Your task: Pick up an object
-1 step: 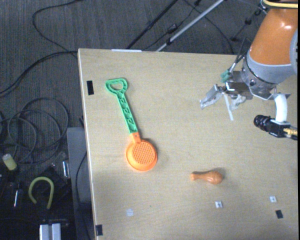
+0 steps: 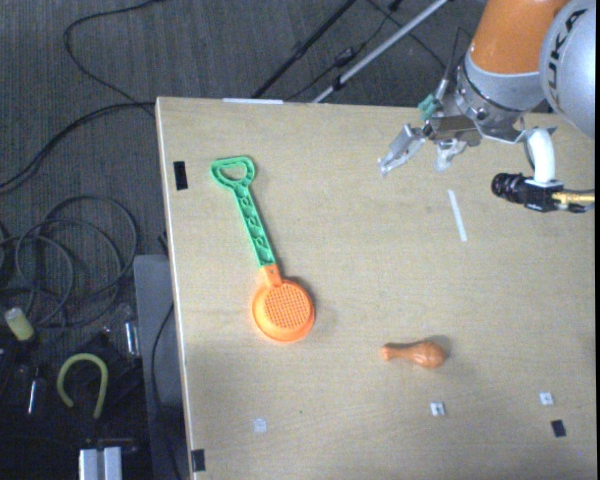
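You have two loose objects on the tan wooden board (image 2: 380,268) that fills the bench area in your view, plus one short white strip (image 2: 458,216) lying flat on it.

The first is a plastic toy strainer (image 2: 263,258): one long green handle, pierced with a row of openings and ending in a triangular loop at the far end, joined to one round orange mesh head. It lies flat in the left half of the board, handle pointing away from you and slightly left, head toward you. Its surface looks smooth and glossy, the head finely gridded.

The second is a small orange pear-shaped piece (image 2: 417,353), smooth, with a rounded bulb on the right and a thin neck tapering left. It lies on its side in the lower middle of the board, well apart from the strainer's head and to its right.

The gripper (image 2: 418,148) hangs at the upper right, over bare board, below the arm's orange band (image 2: 515,23). You can see its two pale metal fingers (image 2: 398,154) spread apart and pointing down-left, with nothing between them. Both objects lie well away from it; the white strip is near it, just below and to the right.

A few small dark and pale markers dot the board's edges.
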Available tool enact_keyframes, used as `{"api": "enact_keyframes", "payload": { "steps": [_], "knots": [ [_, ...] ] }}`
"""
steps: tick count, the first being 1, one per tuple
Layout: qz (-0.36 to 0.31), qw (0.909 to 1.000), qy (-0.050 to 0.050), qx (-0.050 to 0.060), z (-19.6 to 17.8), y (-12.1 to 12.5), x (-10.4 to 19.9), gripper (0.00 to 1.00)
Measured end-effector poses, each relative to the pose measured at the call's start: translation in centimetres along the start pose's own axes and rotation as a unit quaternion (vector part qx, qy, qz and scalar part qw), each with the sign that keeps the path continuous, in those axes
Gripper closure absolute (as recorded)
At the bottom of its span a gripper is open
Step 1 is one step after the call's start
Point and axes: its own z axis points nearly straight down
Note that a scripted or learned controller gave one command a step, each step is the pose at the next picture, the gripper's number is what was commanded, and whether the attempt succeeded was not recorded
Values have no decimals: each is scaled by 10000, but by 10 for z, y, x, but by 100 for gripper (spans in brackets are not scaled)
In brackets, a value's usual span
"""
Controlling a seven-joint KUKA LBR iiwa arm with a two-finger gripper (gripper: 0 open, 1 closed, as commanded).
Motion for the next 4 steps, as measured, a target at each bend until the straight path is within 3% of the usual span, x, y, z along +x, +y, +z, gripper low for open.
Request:
{"api": "enact_keyframes", "payload": {
  "steps": [1, 2, 3, 4],
  "knots": [
    [411, 9992, -4, -10, -118, 7, -17, 0],
    [410, 9992, -22, -1, -127, 8, -17, 100],
    [502, 9987, 6, -9, -156, 23, 85, 100],
    [632, 9980, 3, -4, -156, 33, 145, 100]
  ]
}}
